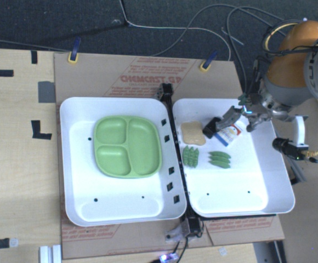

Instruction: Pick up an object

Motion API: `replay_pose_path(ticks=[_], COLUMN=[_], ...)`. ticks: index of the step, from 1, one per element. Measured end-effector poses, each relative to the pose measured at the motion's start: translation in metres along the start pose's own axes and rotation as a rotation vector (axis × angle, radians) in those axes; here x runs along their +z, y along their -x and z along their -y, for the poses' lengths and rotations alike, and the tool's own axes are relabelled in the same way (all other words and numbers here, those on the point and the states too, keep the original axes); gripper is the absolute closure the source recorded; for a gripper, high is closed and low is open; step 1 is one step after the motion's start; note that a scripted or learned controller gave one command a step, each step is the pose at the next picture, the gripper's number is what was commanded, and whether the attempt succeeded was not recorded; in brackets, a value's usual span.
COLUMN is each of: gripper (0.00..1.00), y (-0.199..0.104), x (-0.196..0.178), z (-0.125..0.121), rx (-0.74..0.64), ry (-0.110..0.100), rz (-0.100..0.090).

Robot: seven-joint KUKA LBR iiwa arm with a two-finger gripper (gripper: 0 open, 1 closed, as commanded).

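Note:
The right bin (pixel 274 201) holds several small objects. A tan bread-like piece (pixel 192 133) lies near its left wall. Below it sit a green ridged piece (pixel 191 156) and green pea pods (pixel 220 159). A white packet with blue and red print (pixel 229 135) lies in the upper middle. My gripper (pixel 233 126) hangs over that packet, open, with one dark finger (pixel 213 127) by the bread piece and the other finger (pixel 255 123) to the packet's right. Whether the fingers touch the packet is unclear.
The left bin (pixel 77 147) holds a green divided plate (pixel 128 146). A black hinge strip (pixel 172 147) runs between the bins. Cables trail across the dark floor behind the bench, and yellow clamps (pixel 206 66) hold the cardboard base.

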State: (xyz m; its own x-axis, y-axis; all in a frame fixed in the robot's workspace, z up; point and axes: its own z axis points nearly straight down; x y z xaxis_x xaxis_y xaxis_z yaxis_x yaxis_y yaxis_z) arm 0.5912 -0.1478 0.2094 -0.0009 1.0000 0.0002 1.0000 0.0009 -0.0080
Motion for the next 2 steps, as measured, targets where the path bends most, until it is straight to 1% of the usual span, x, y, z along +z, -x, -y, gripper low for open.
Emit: replay_pose_path(ticks=[1, 2], gripper=[0.00, 0.00], y=[-0.005, 0.000], x=[0.048, 0.111], z=[0.008, 0.013], rx=[0.000, 0.000], ry=[0.001, 0.000], rz=[0.000, 0.000])
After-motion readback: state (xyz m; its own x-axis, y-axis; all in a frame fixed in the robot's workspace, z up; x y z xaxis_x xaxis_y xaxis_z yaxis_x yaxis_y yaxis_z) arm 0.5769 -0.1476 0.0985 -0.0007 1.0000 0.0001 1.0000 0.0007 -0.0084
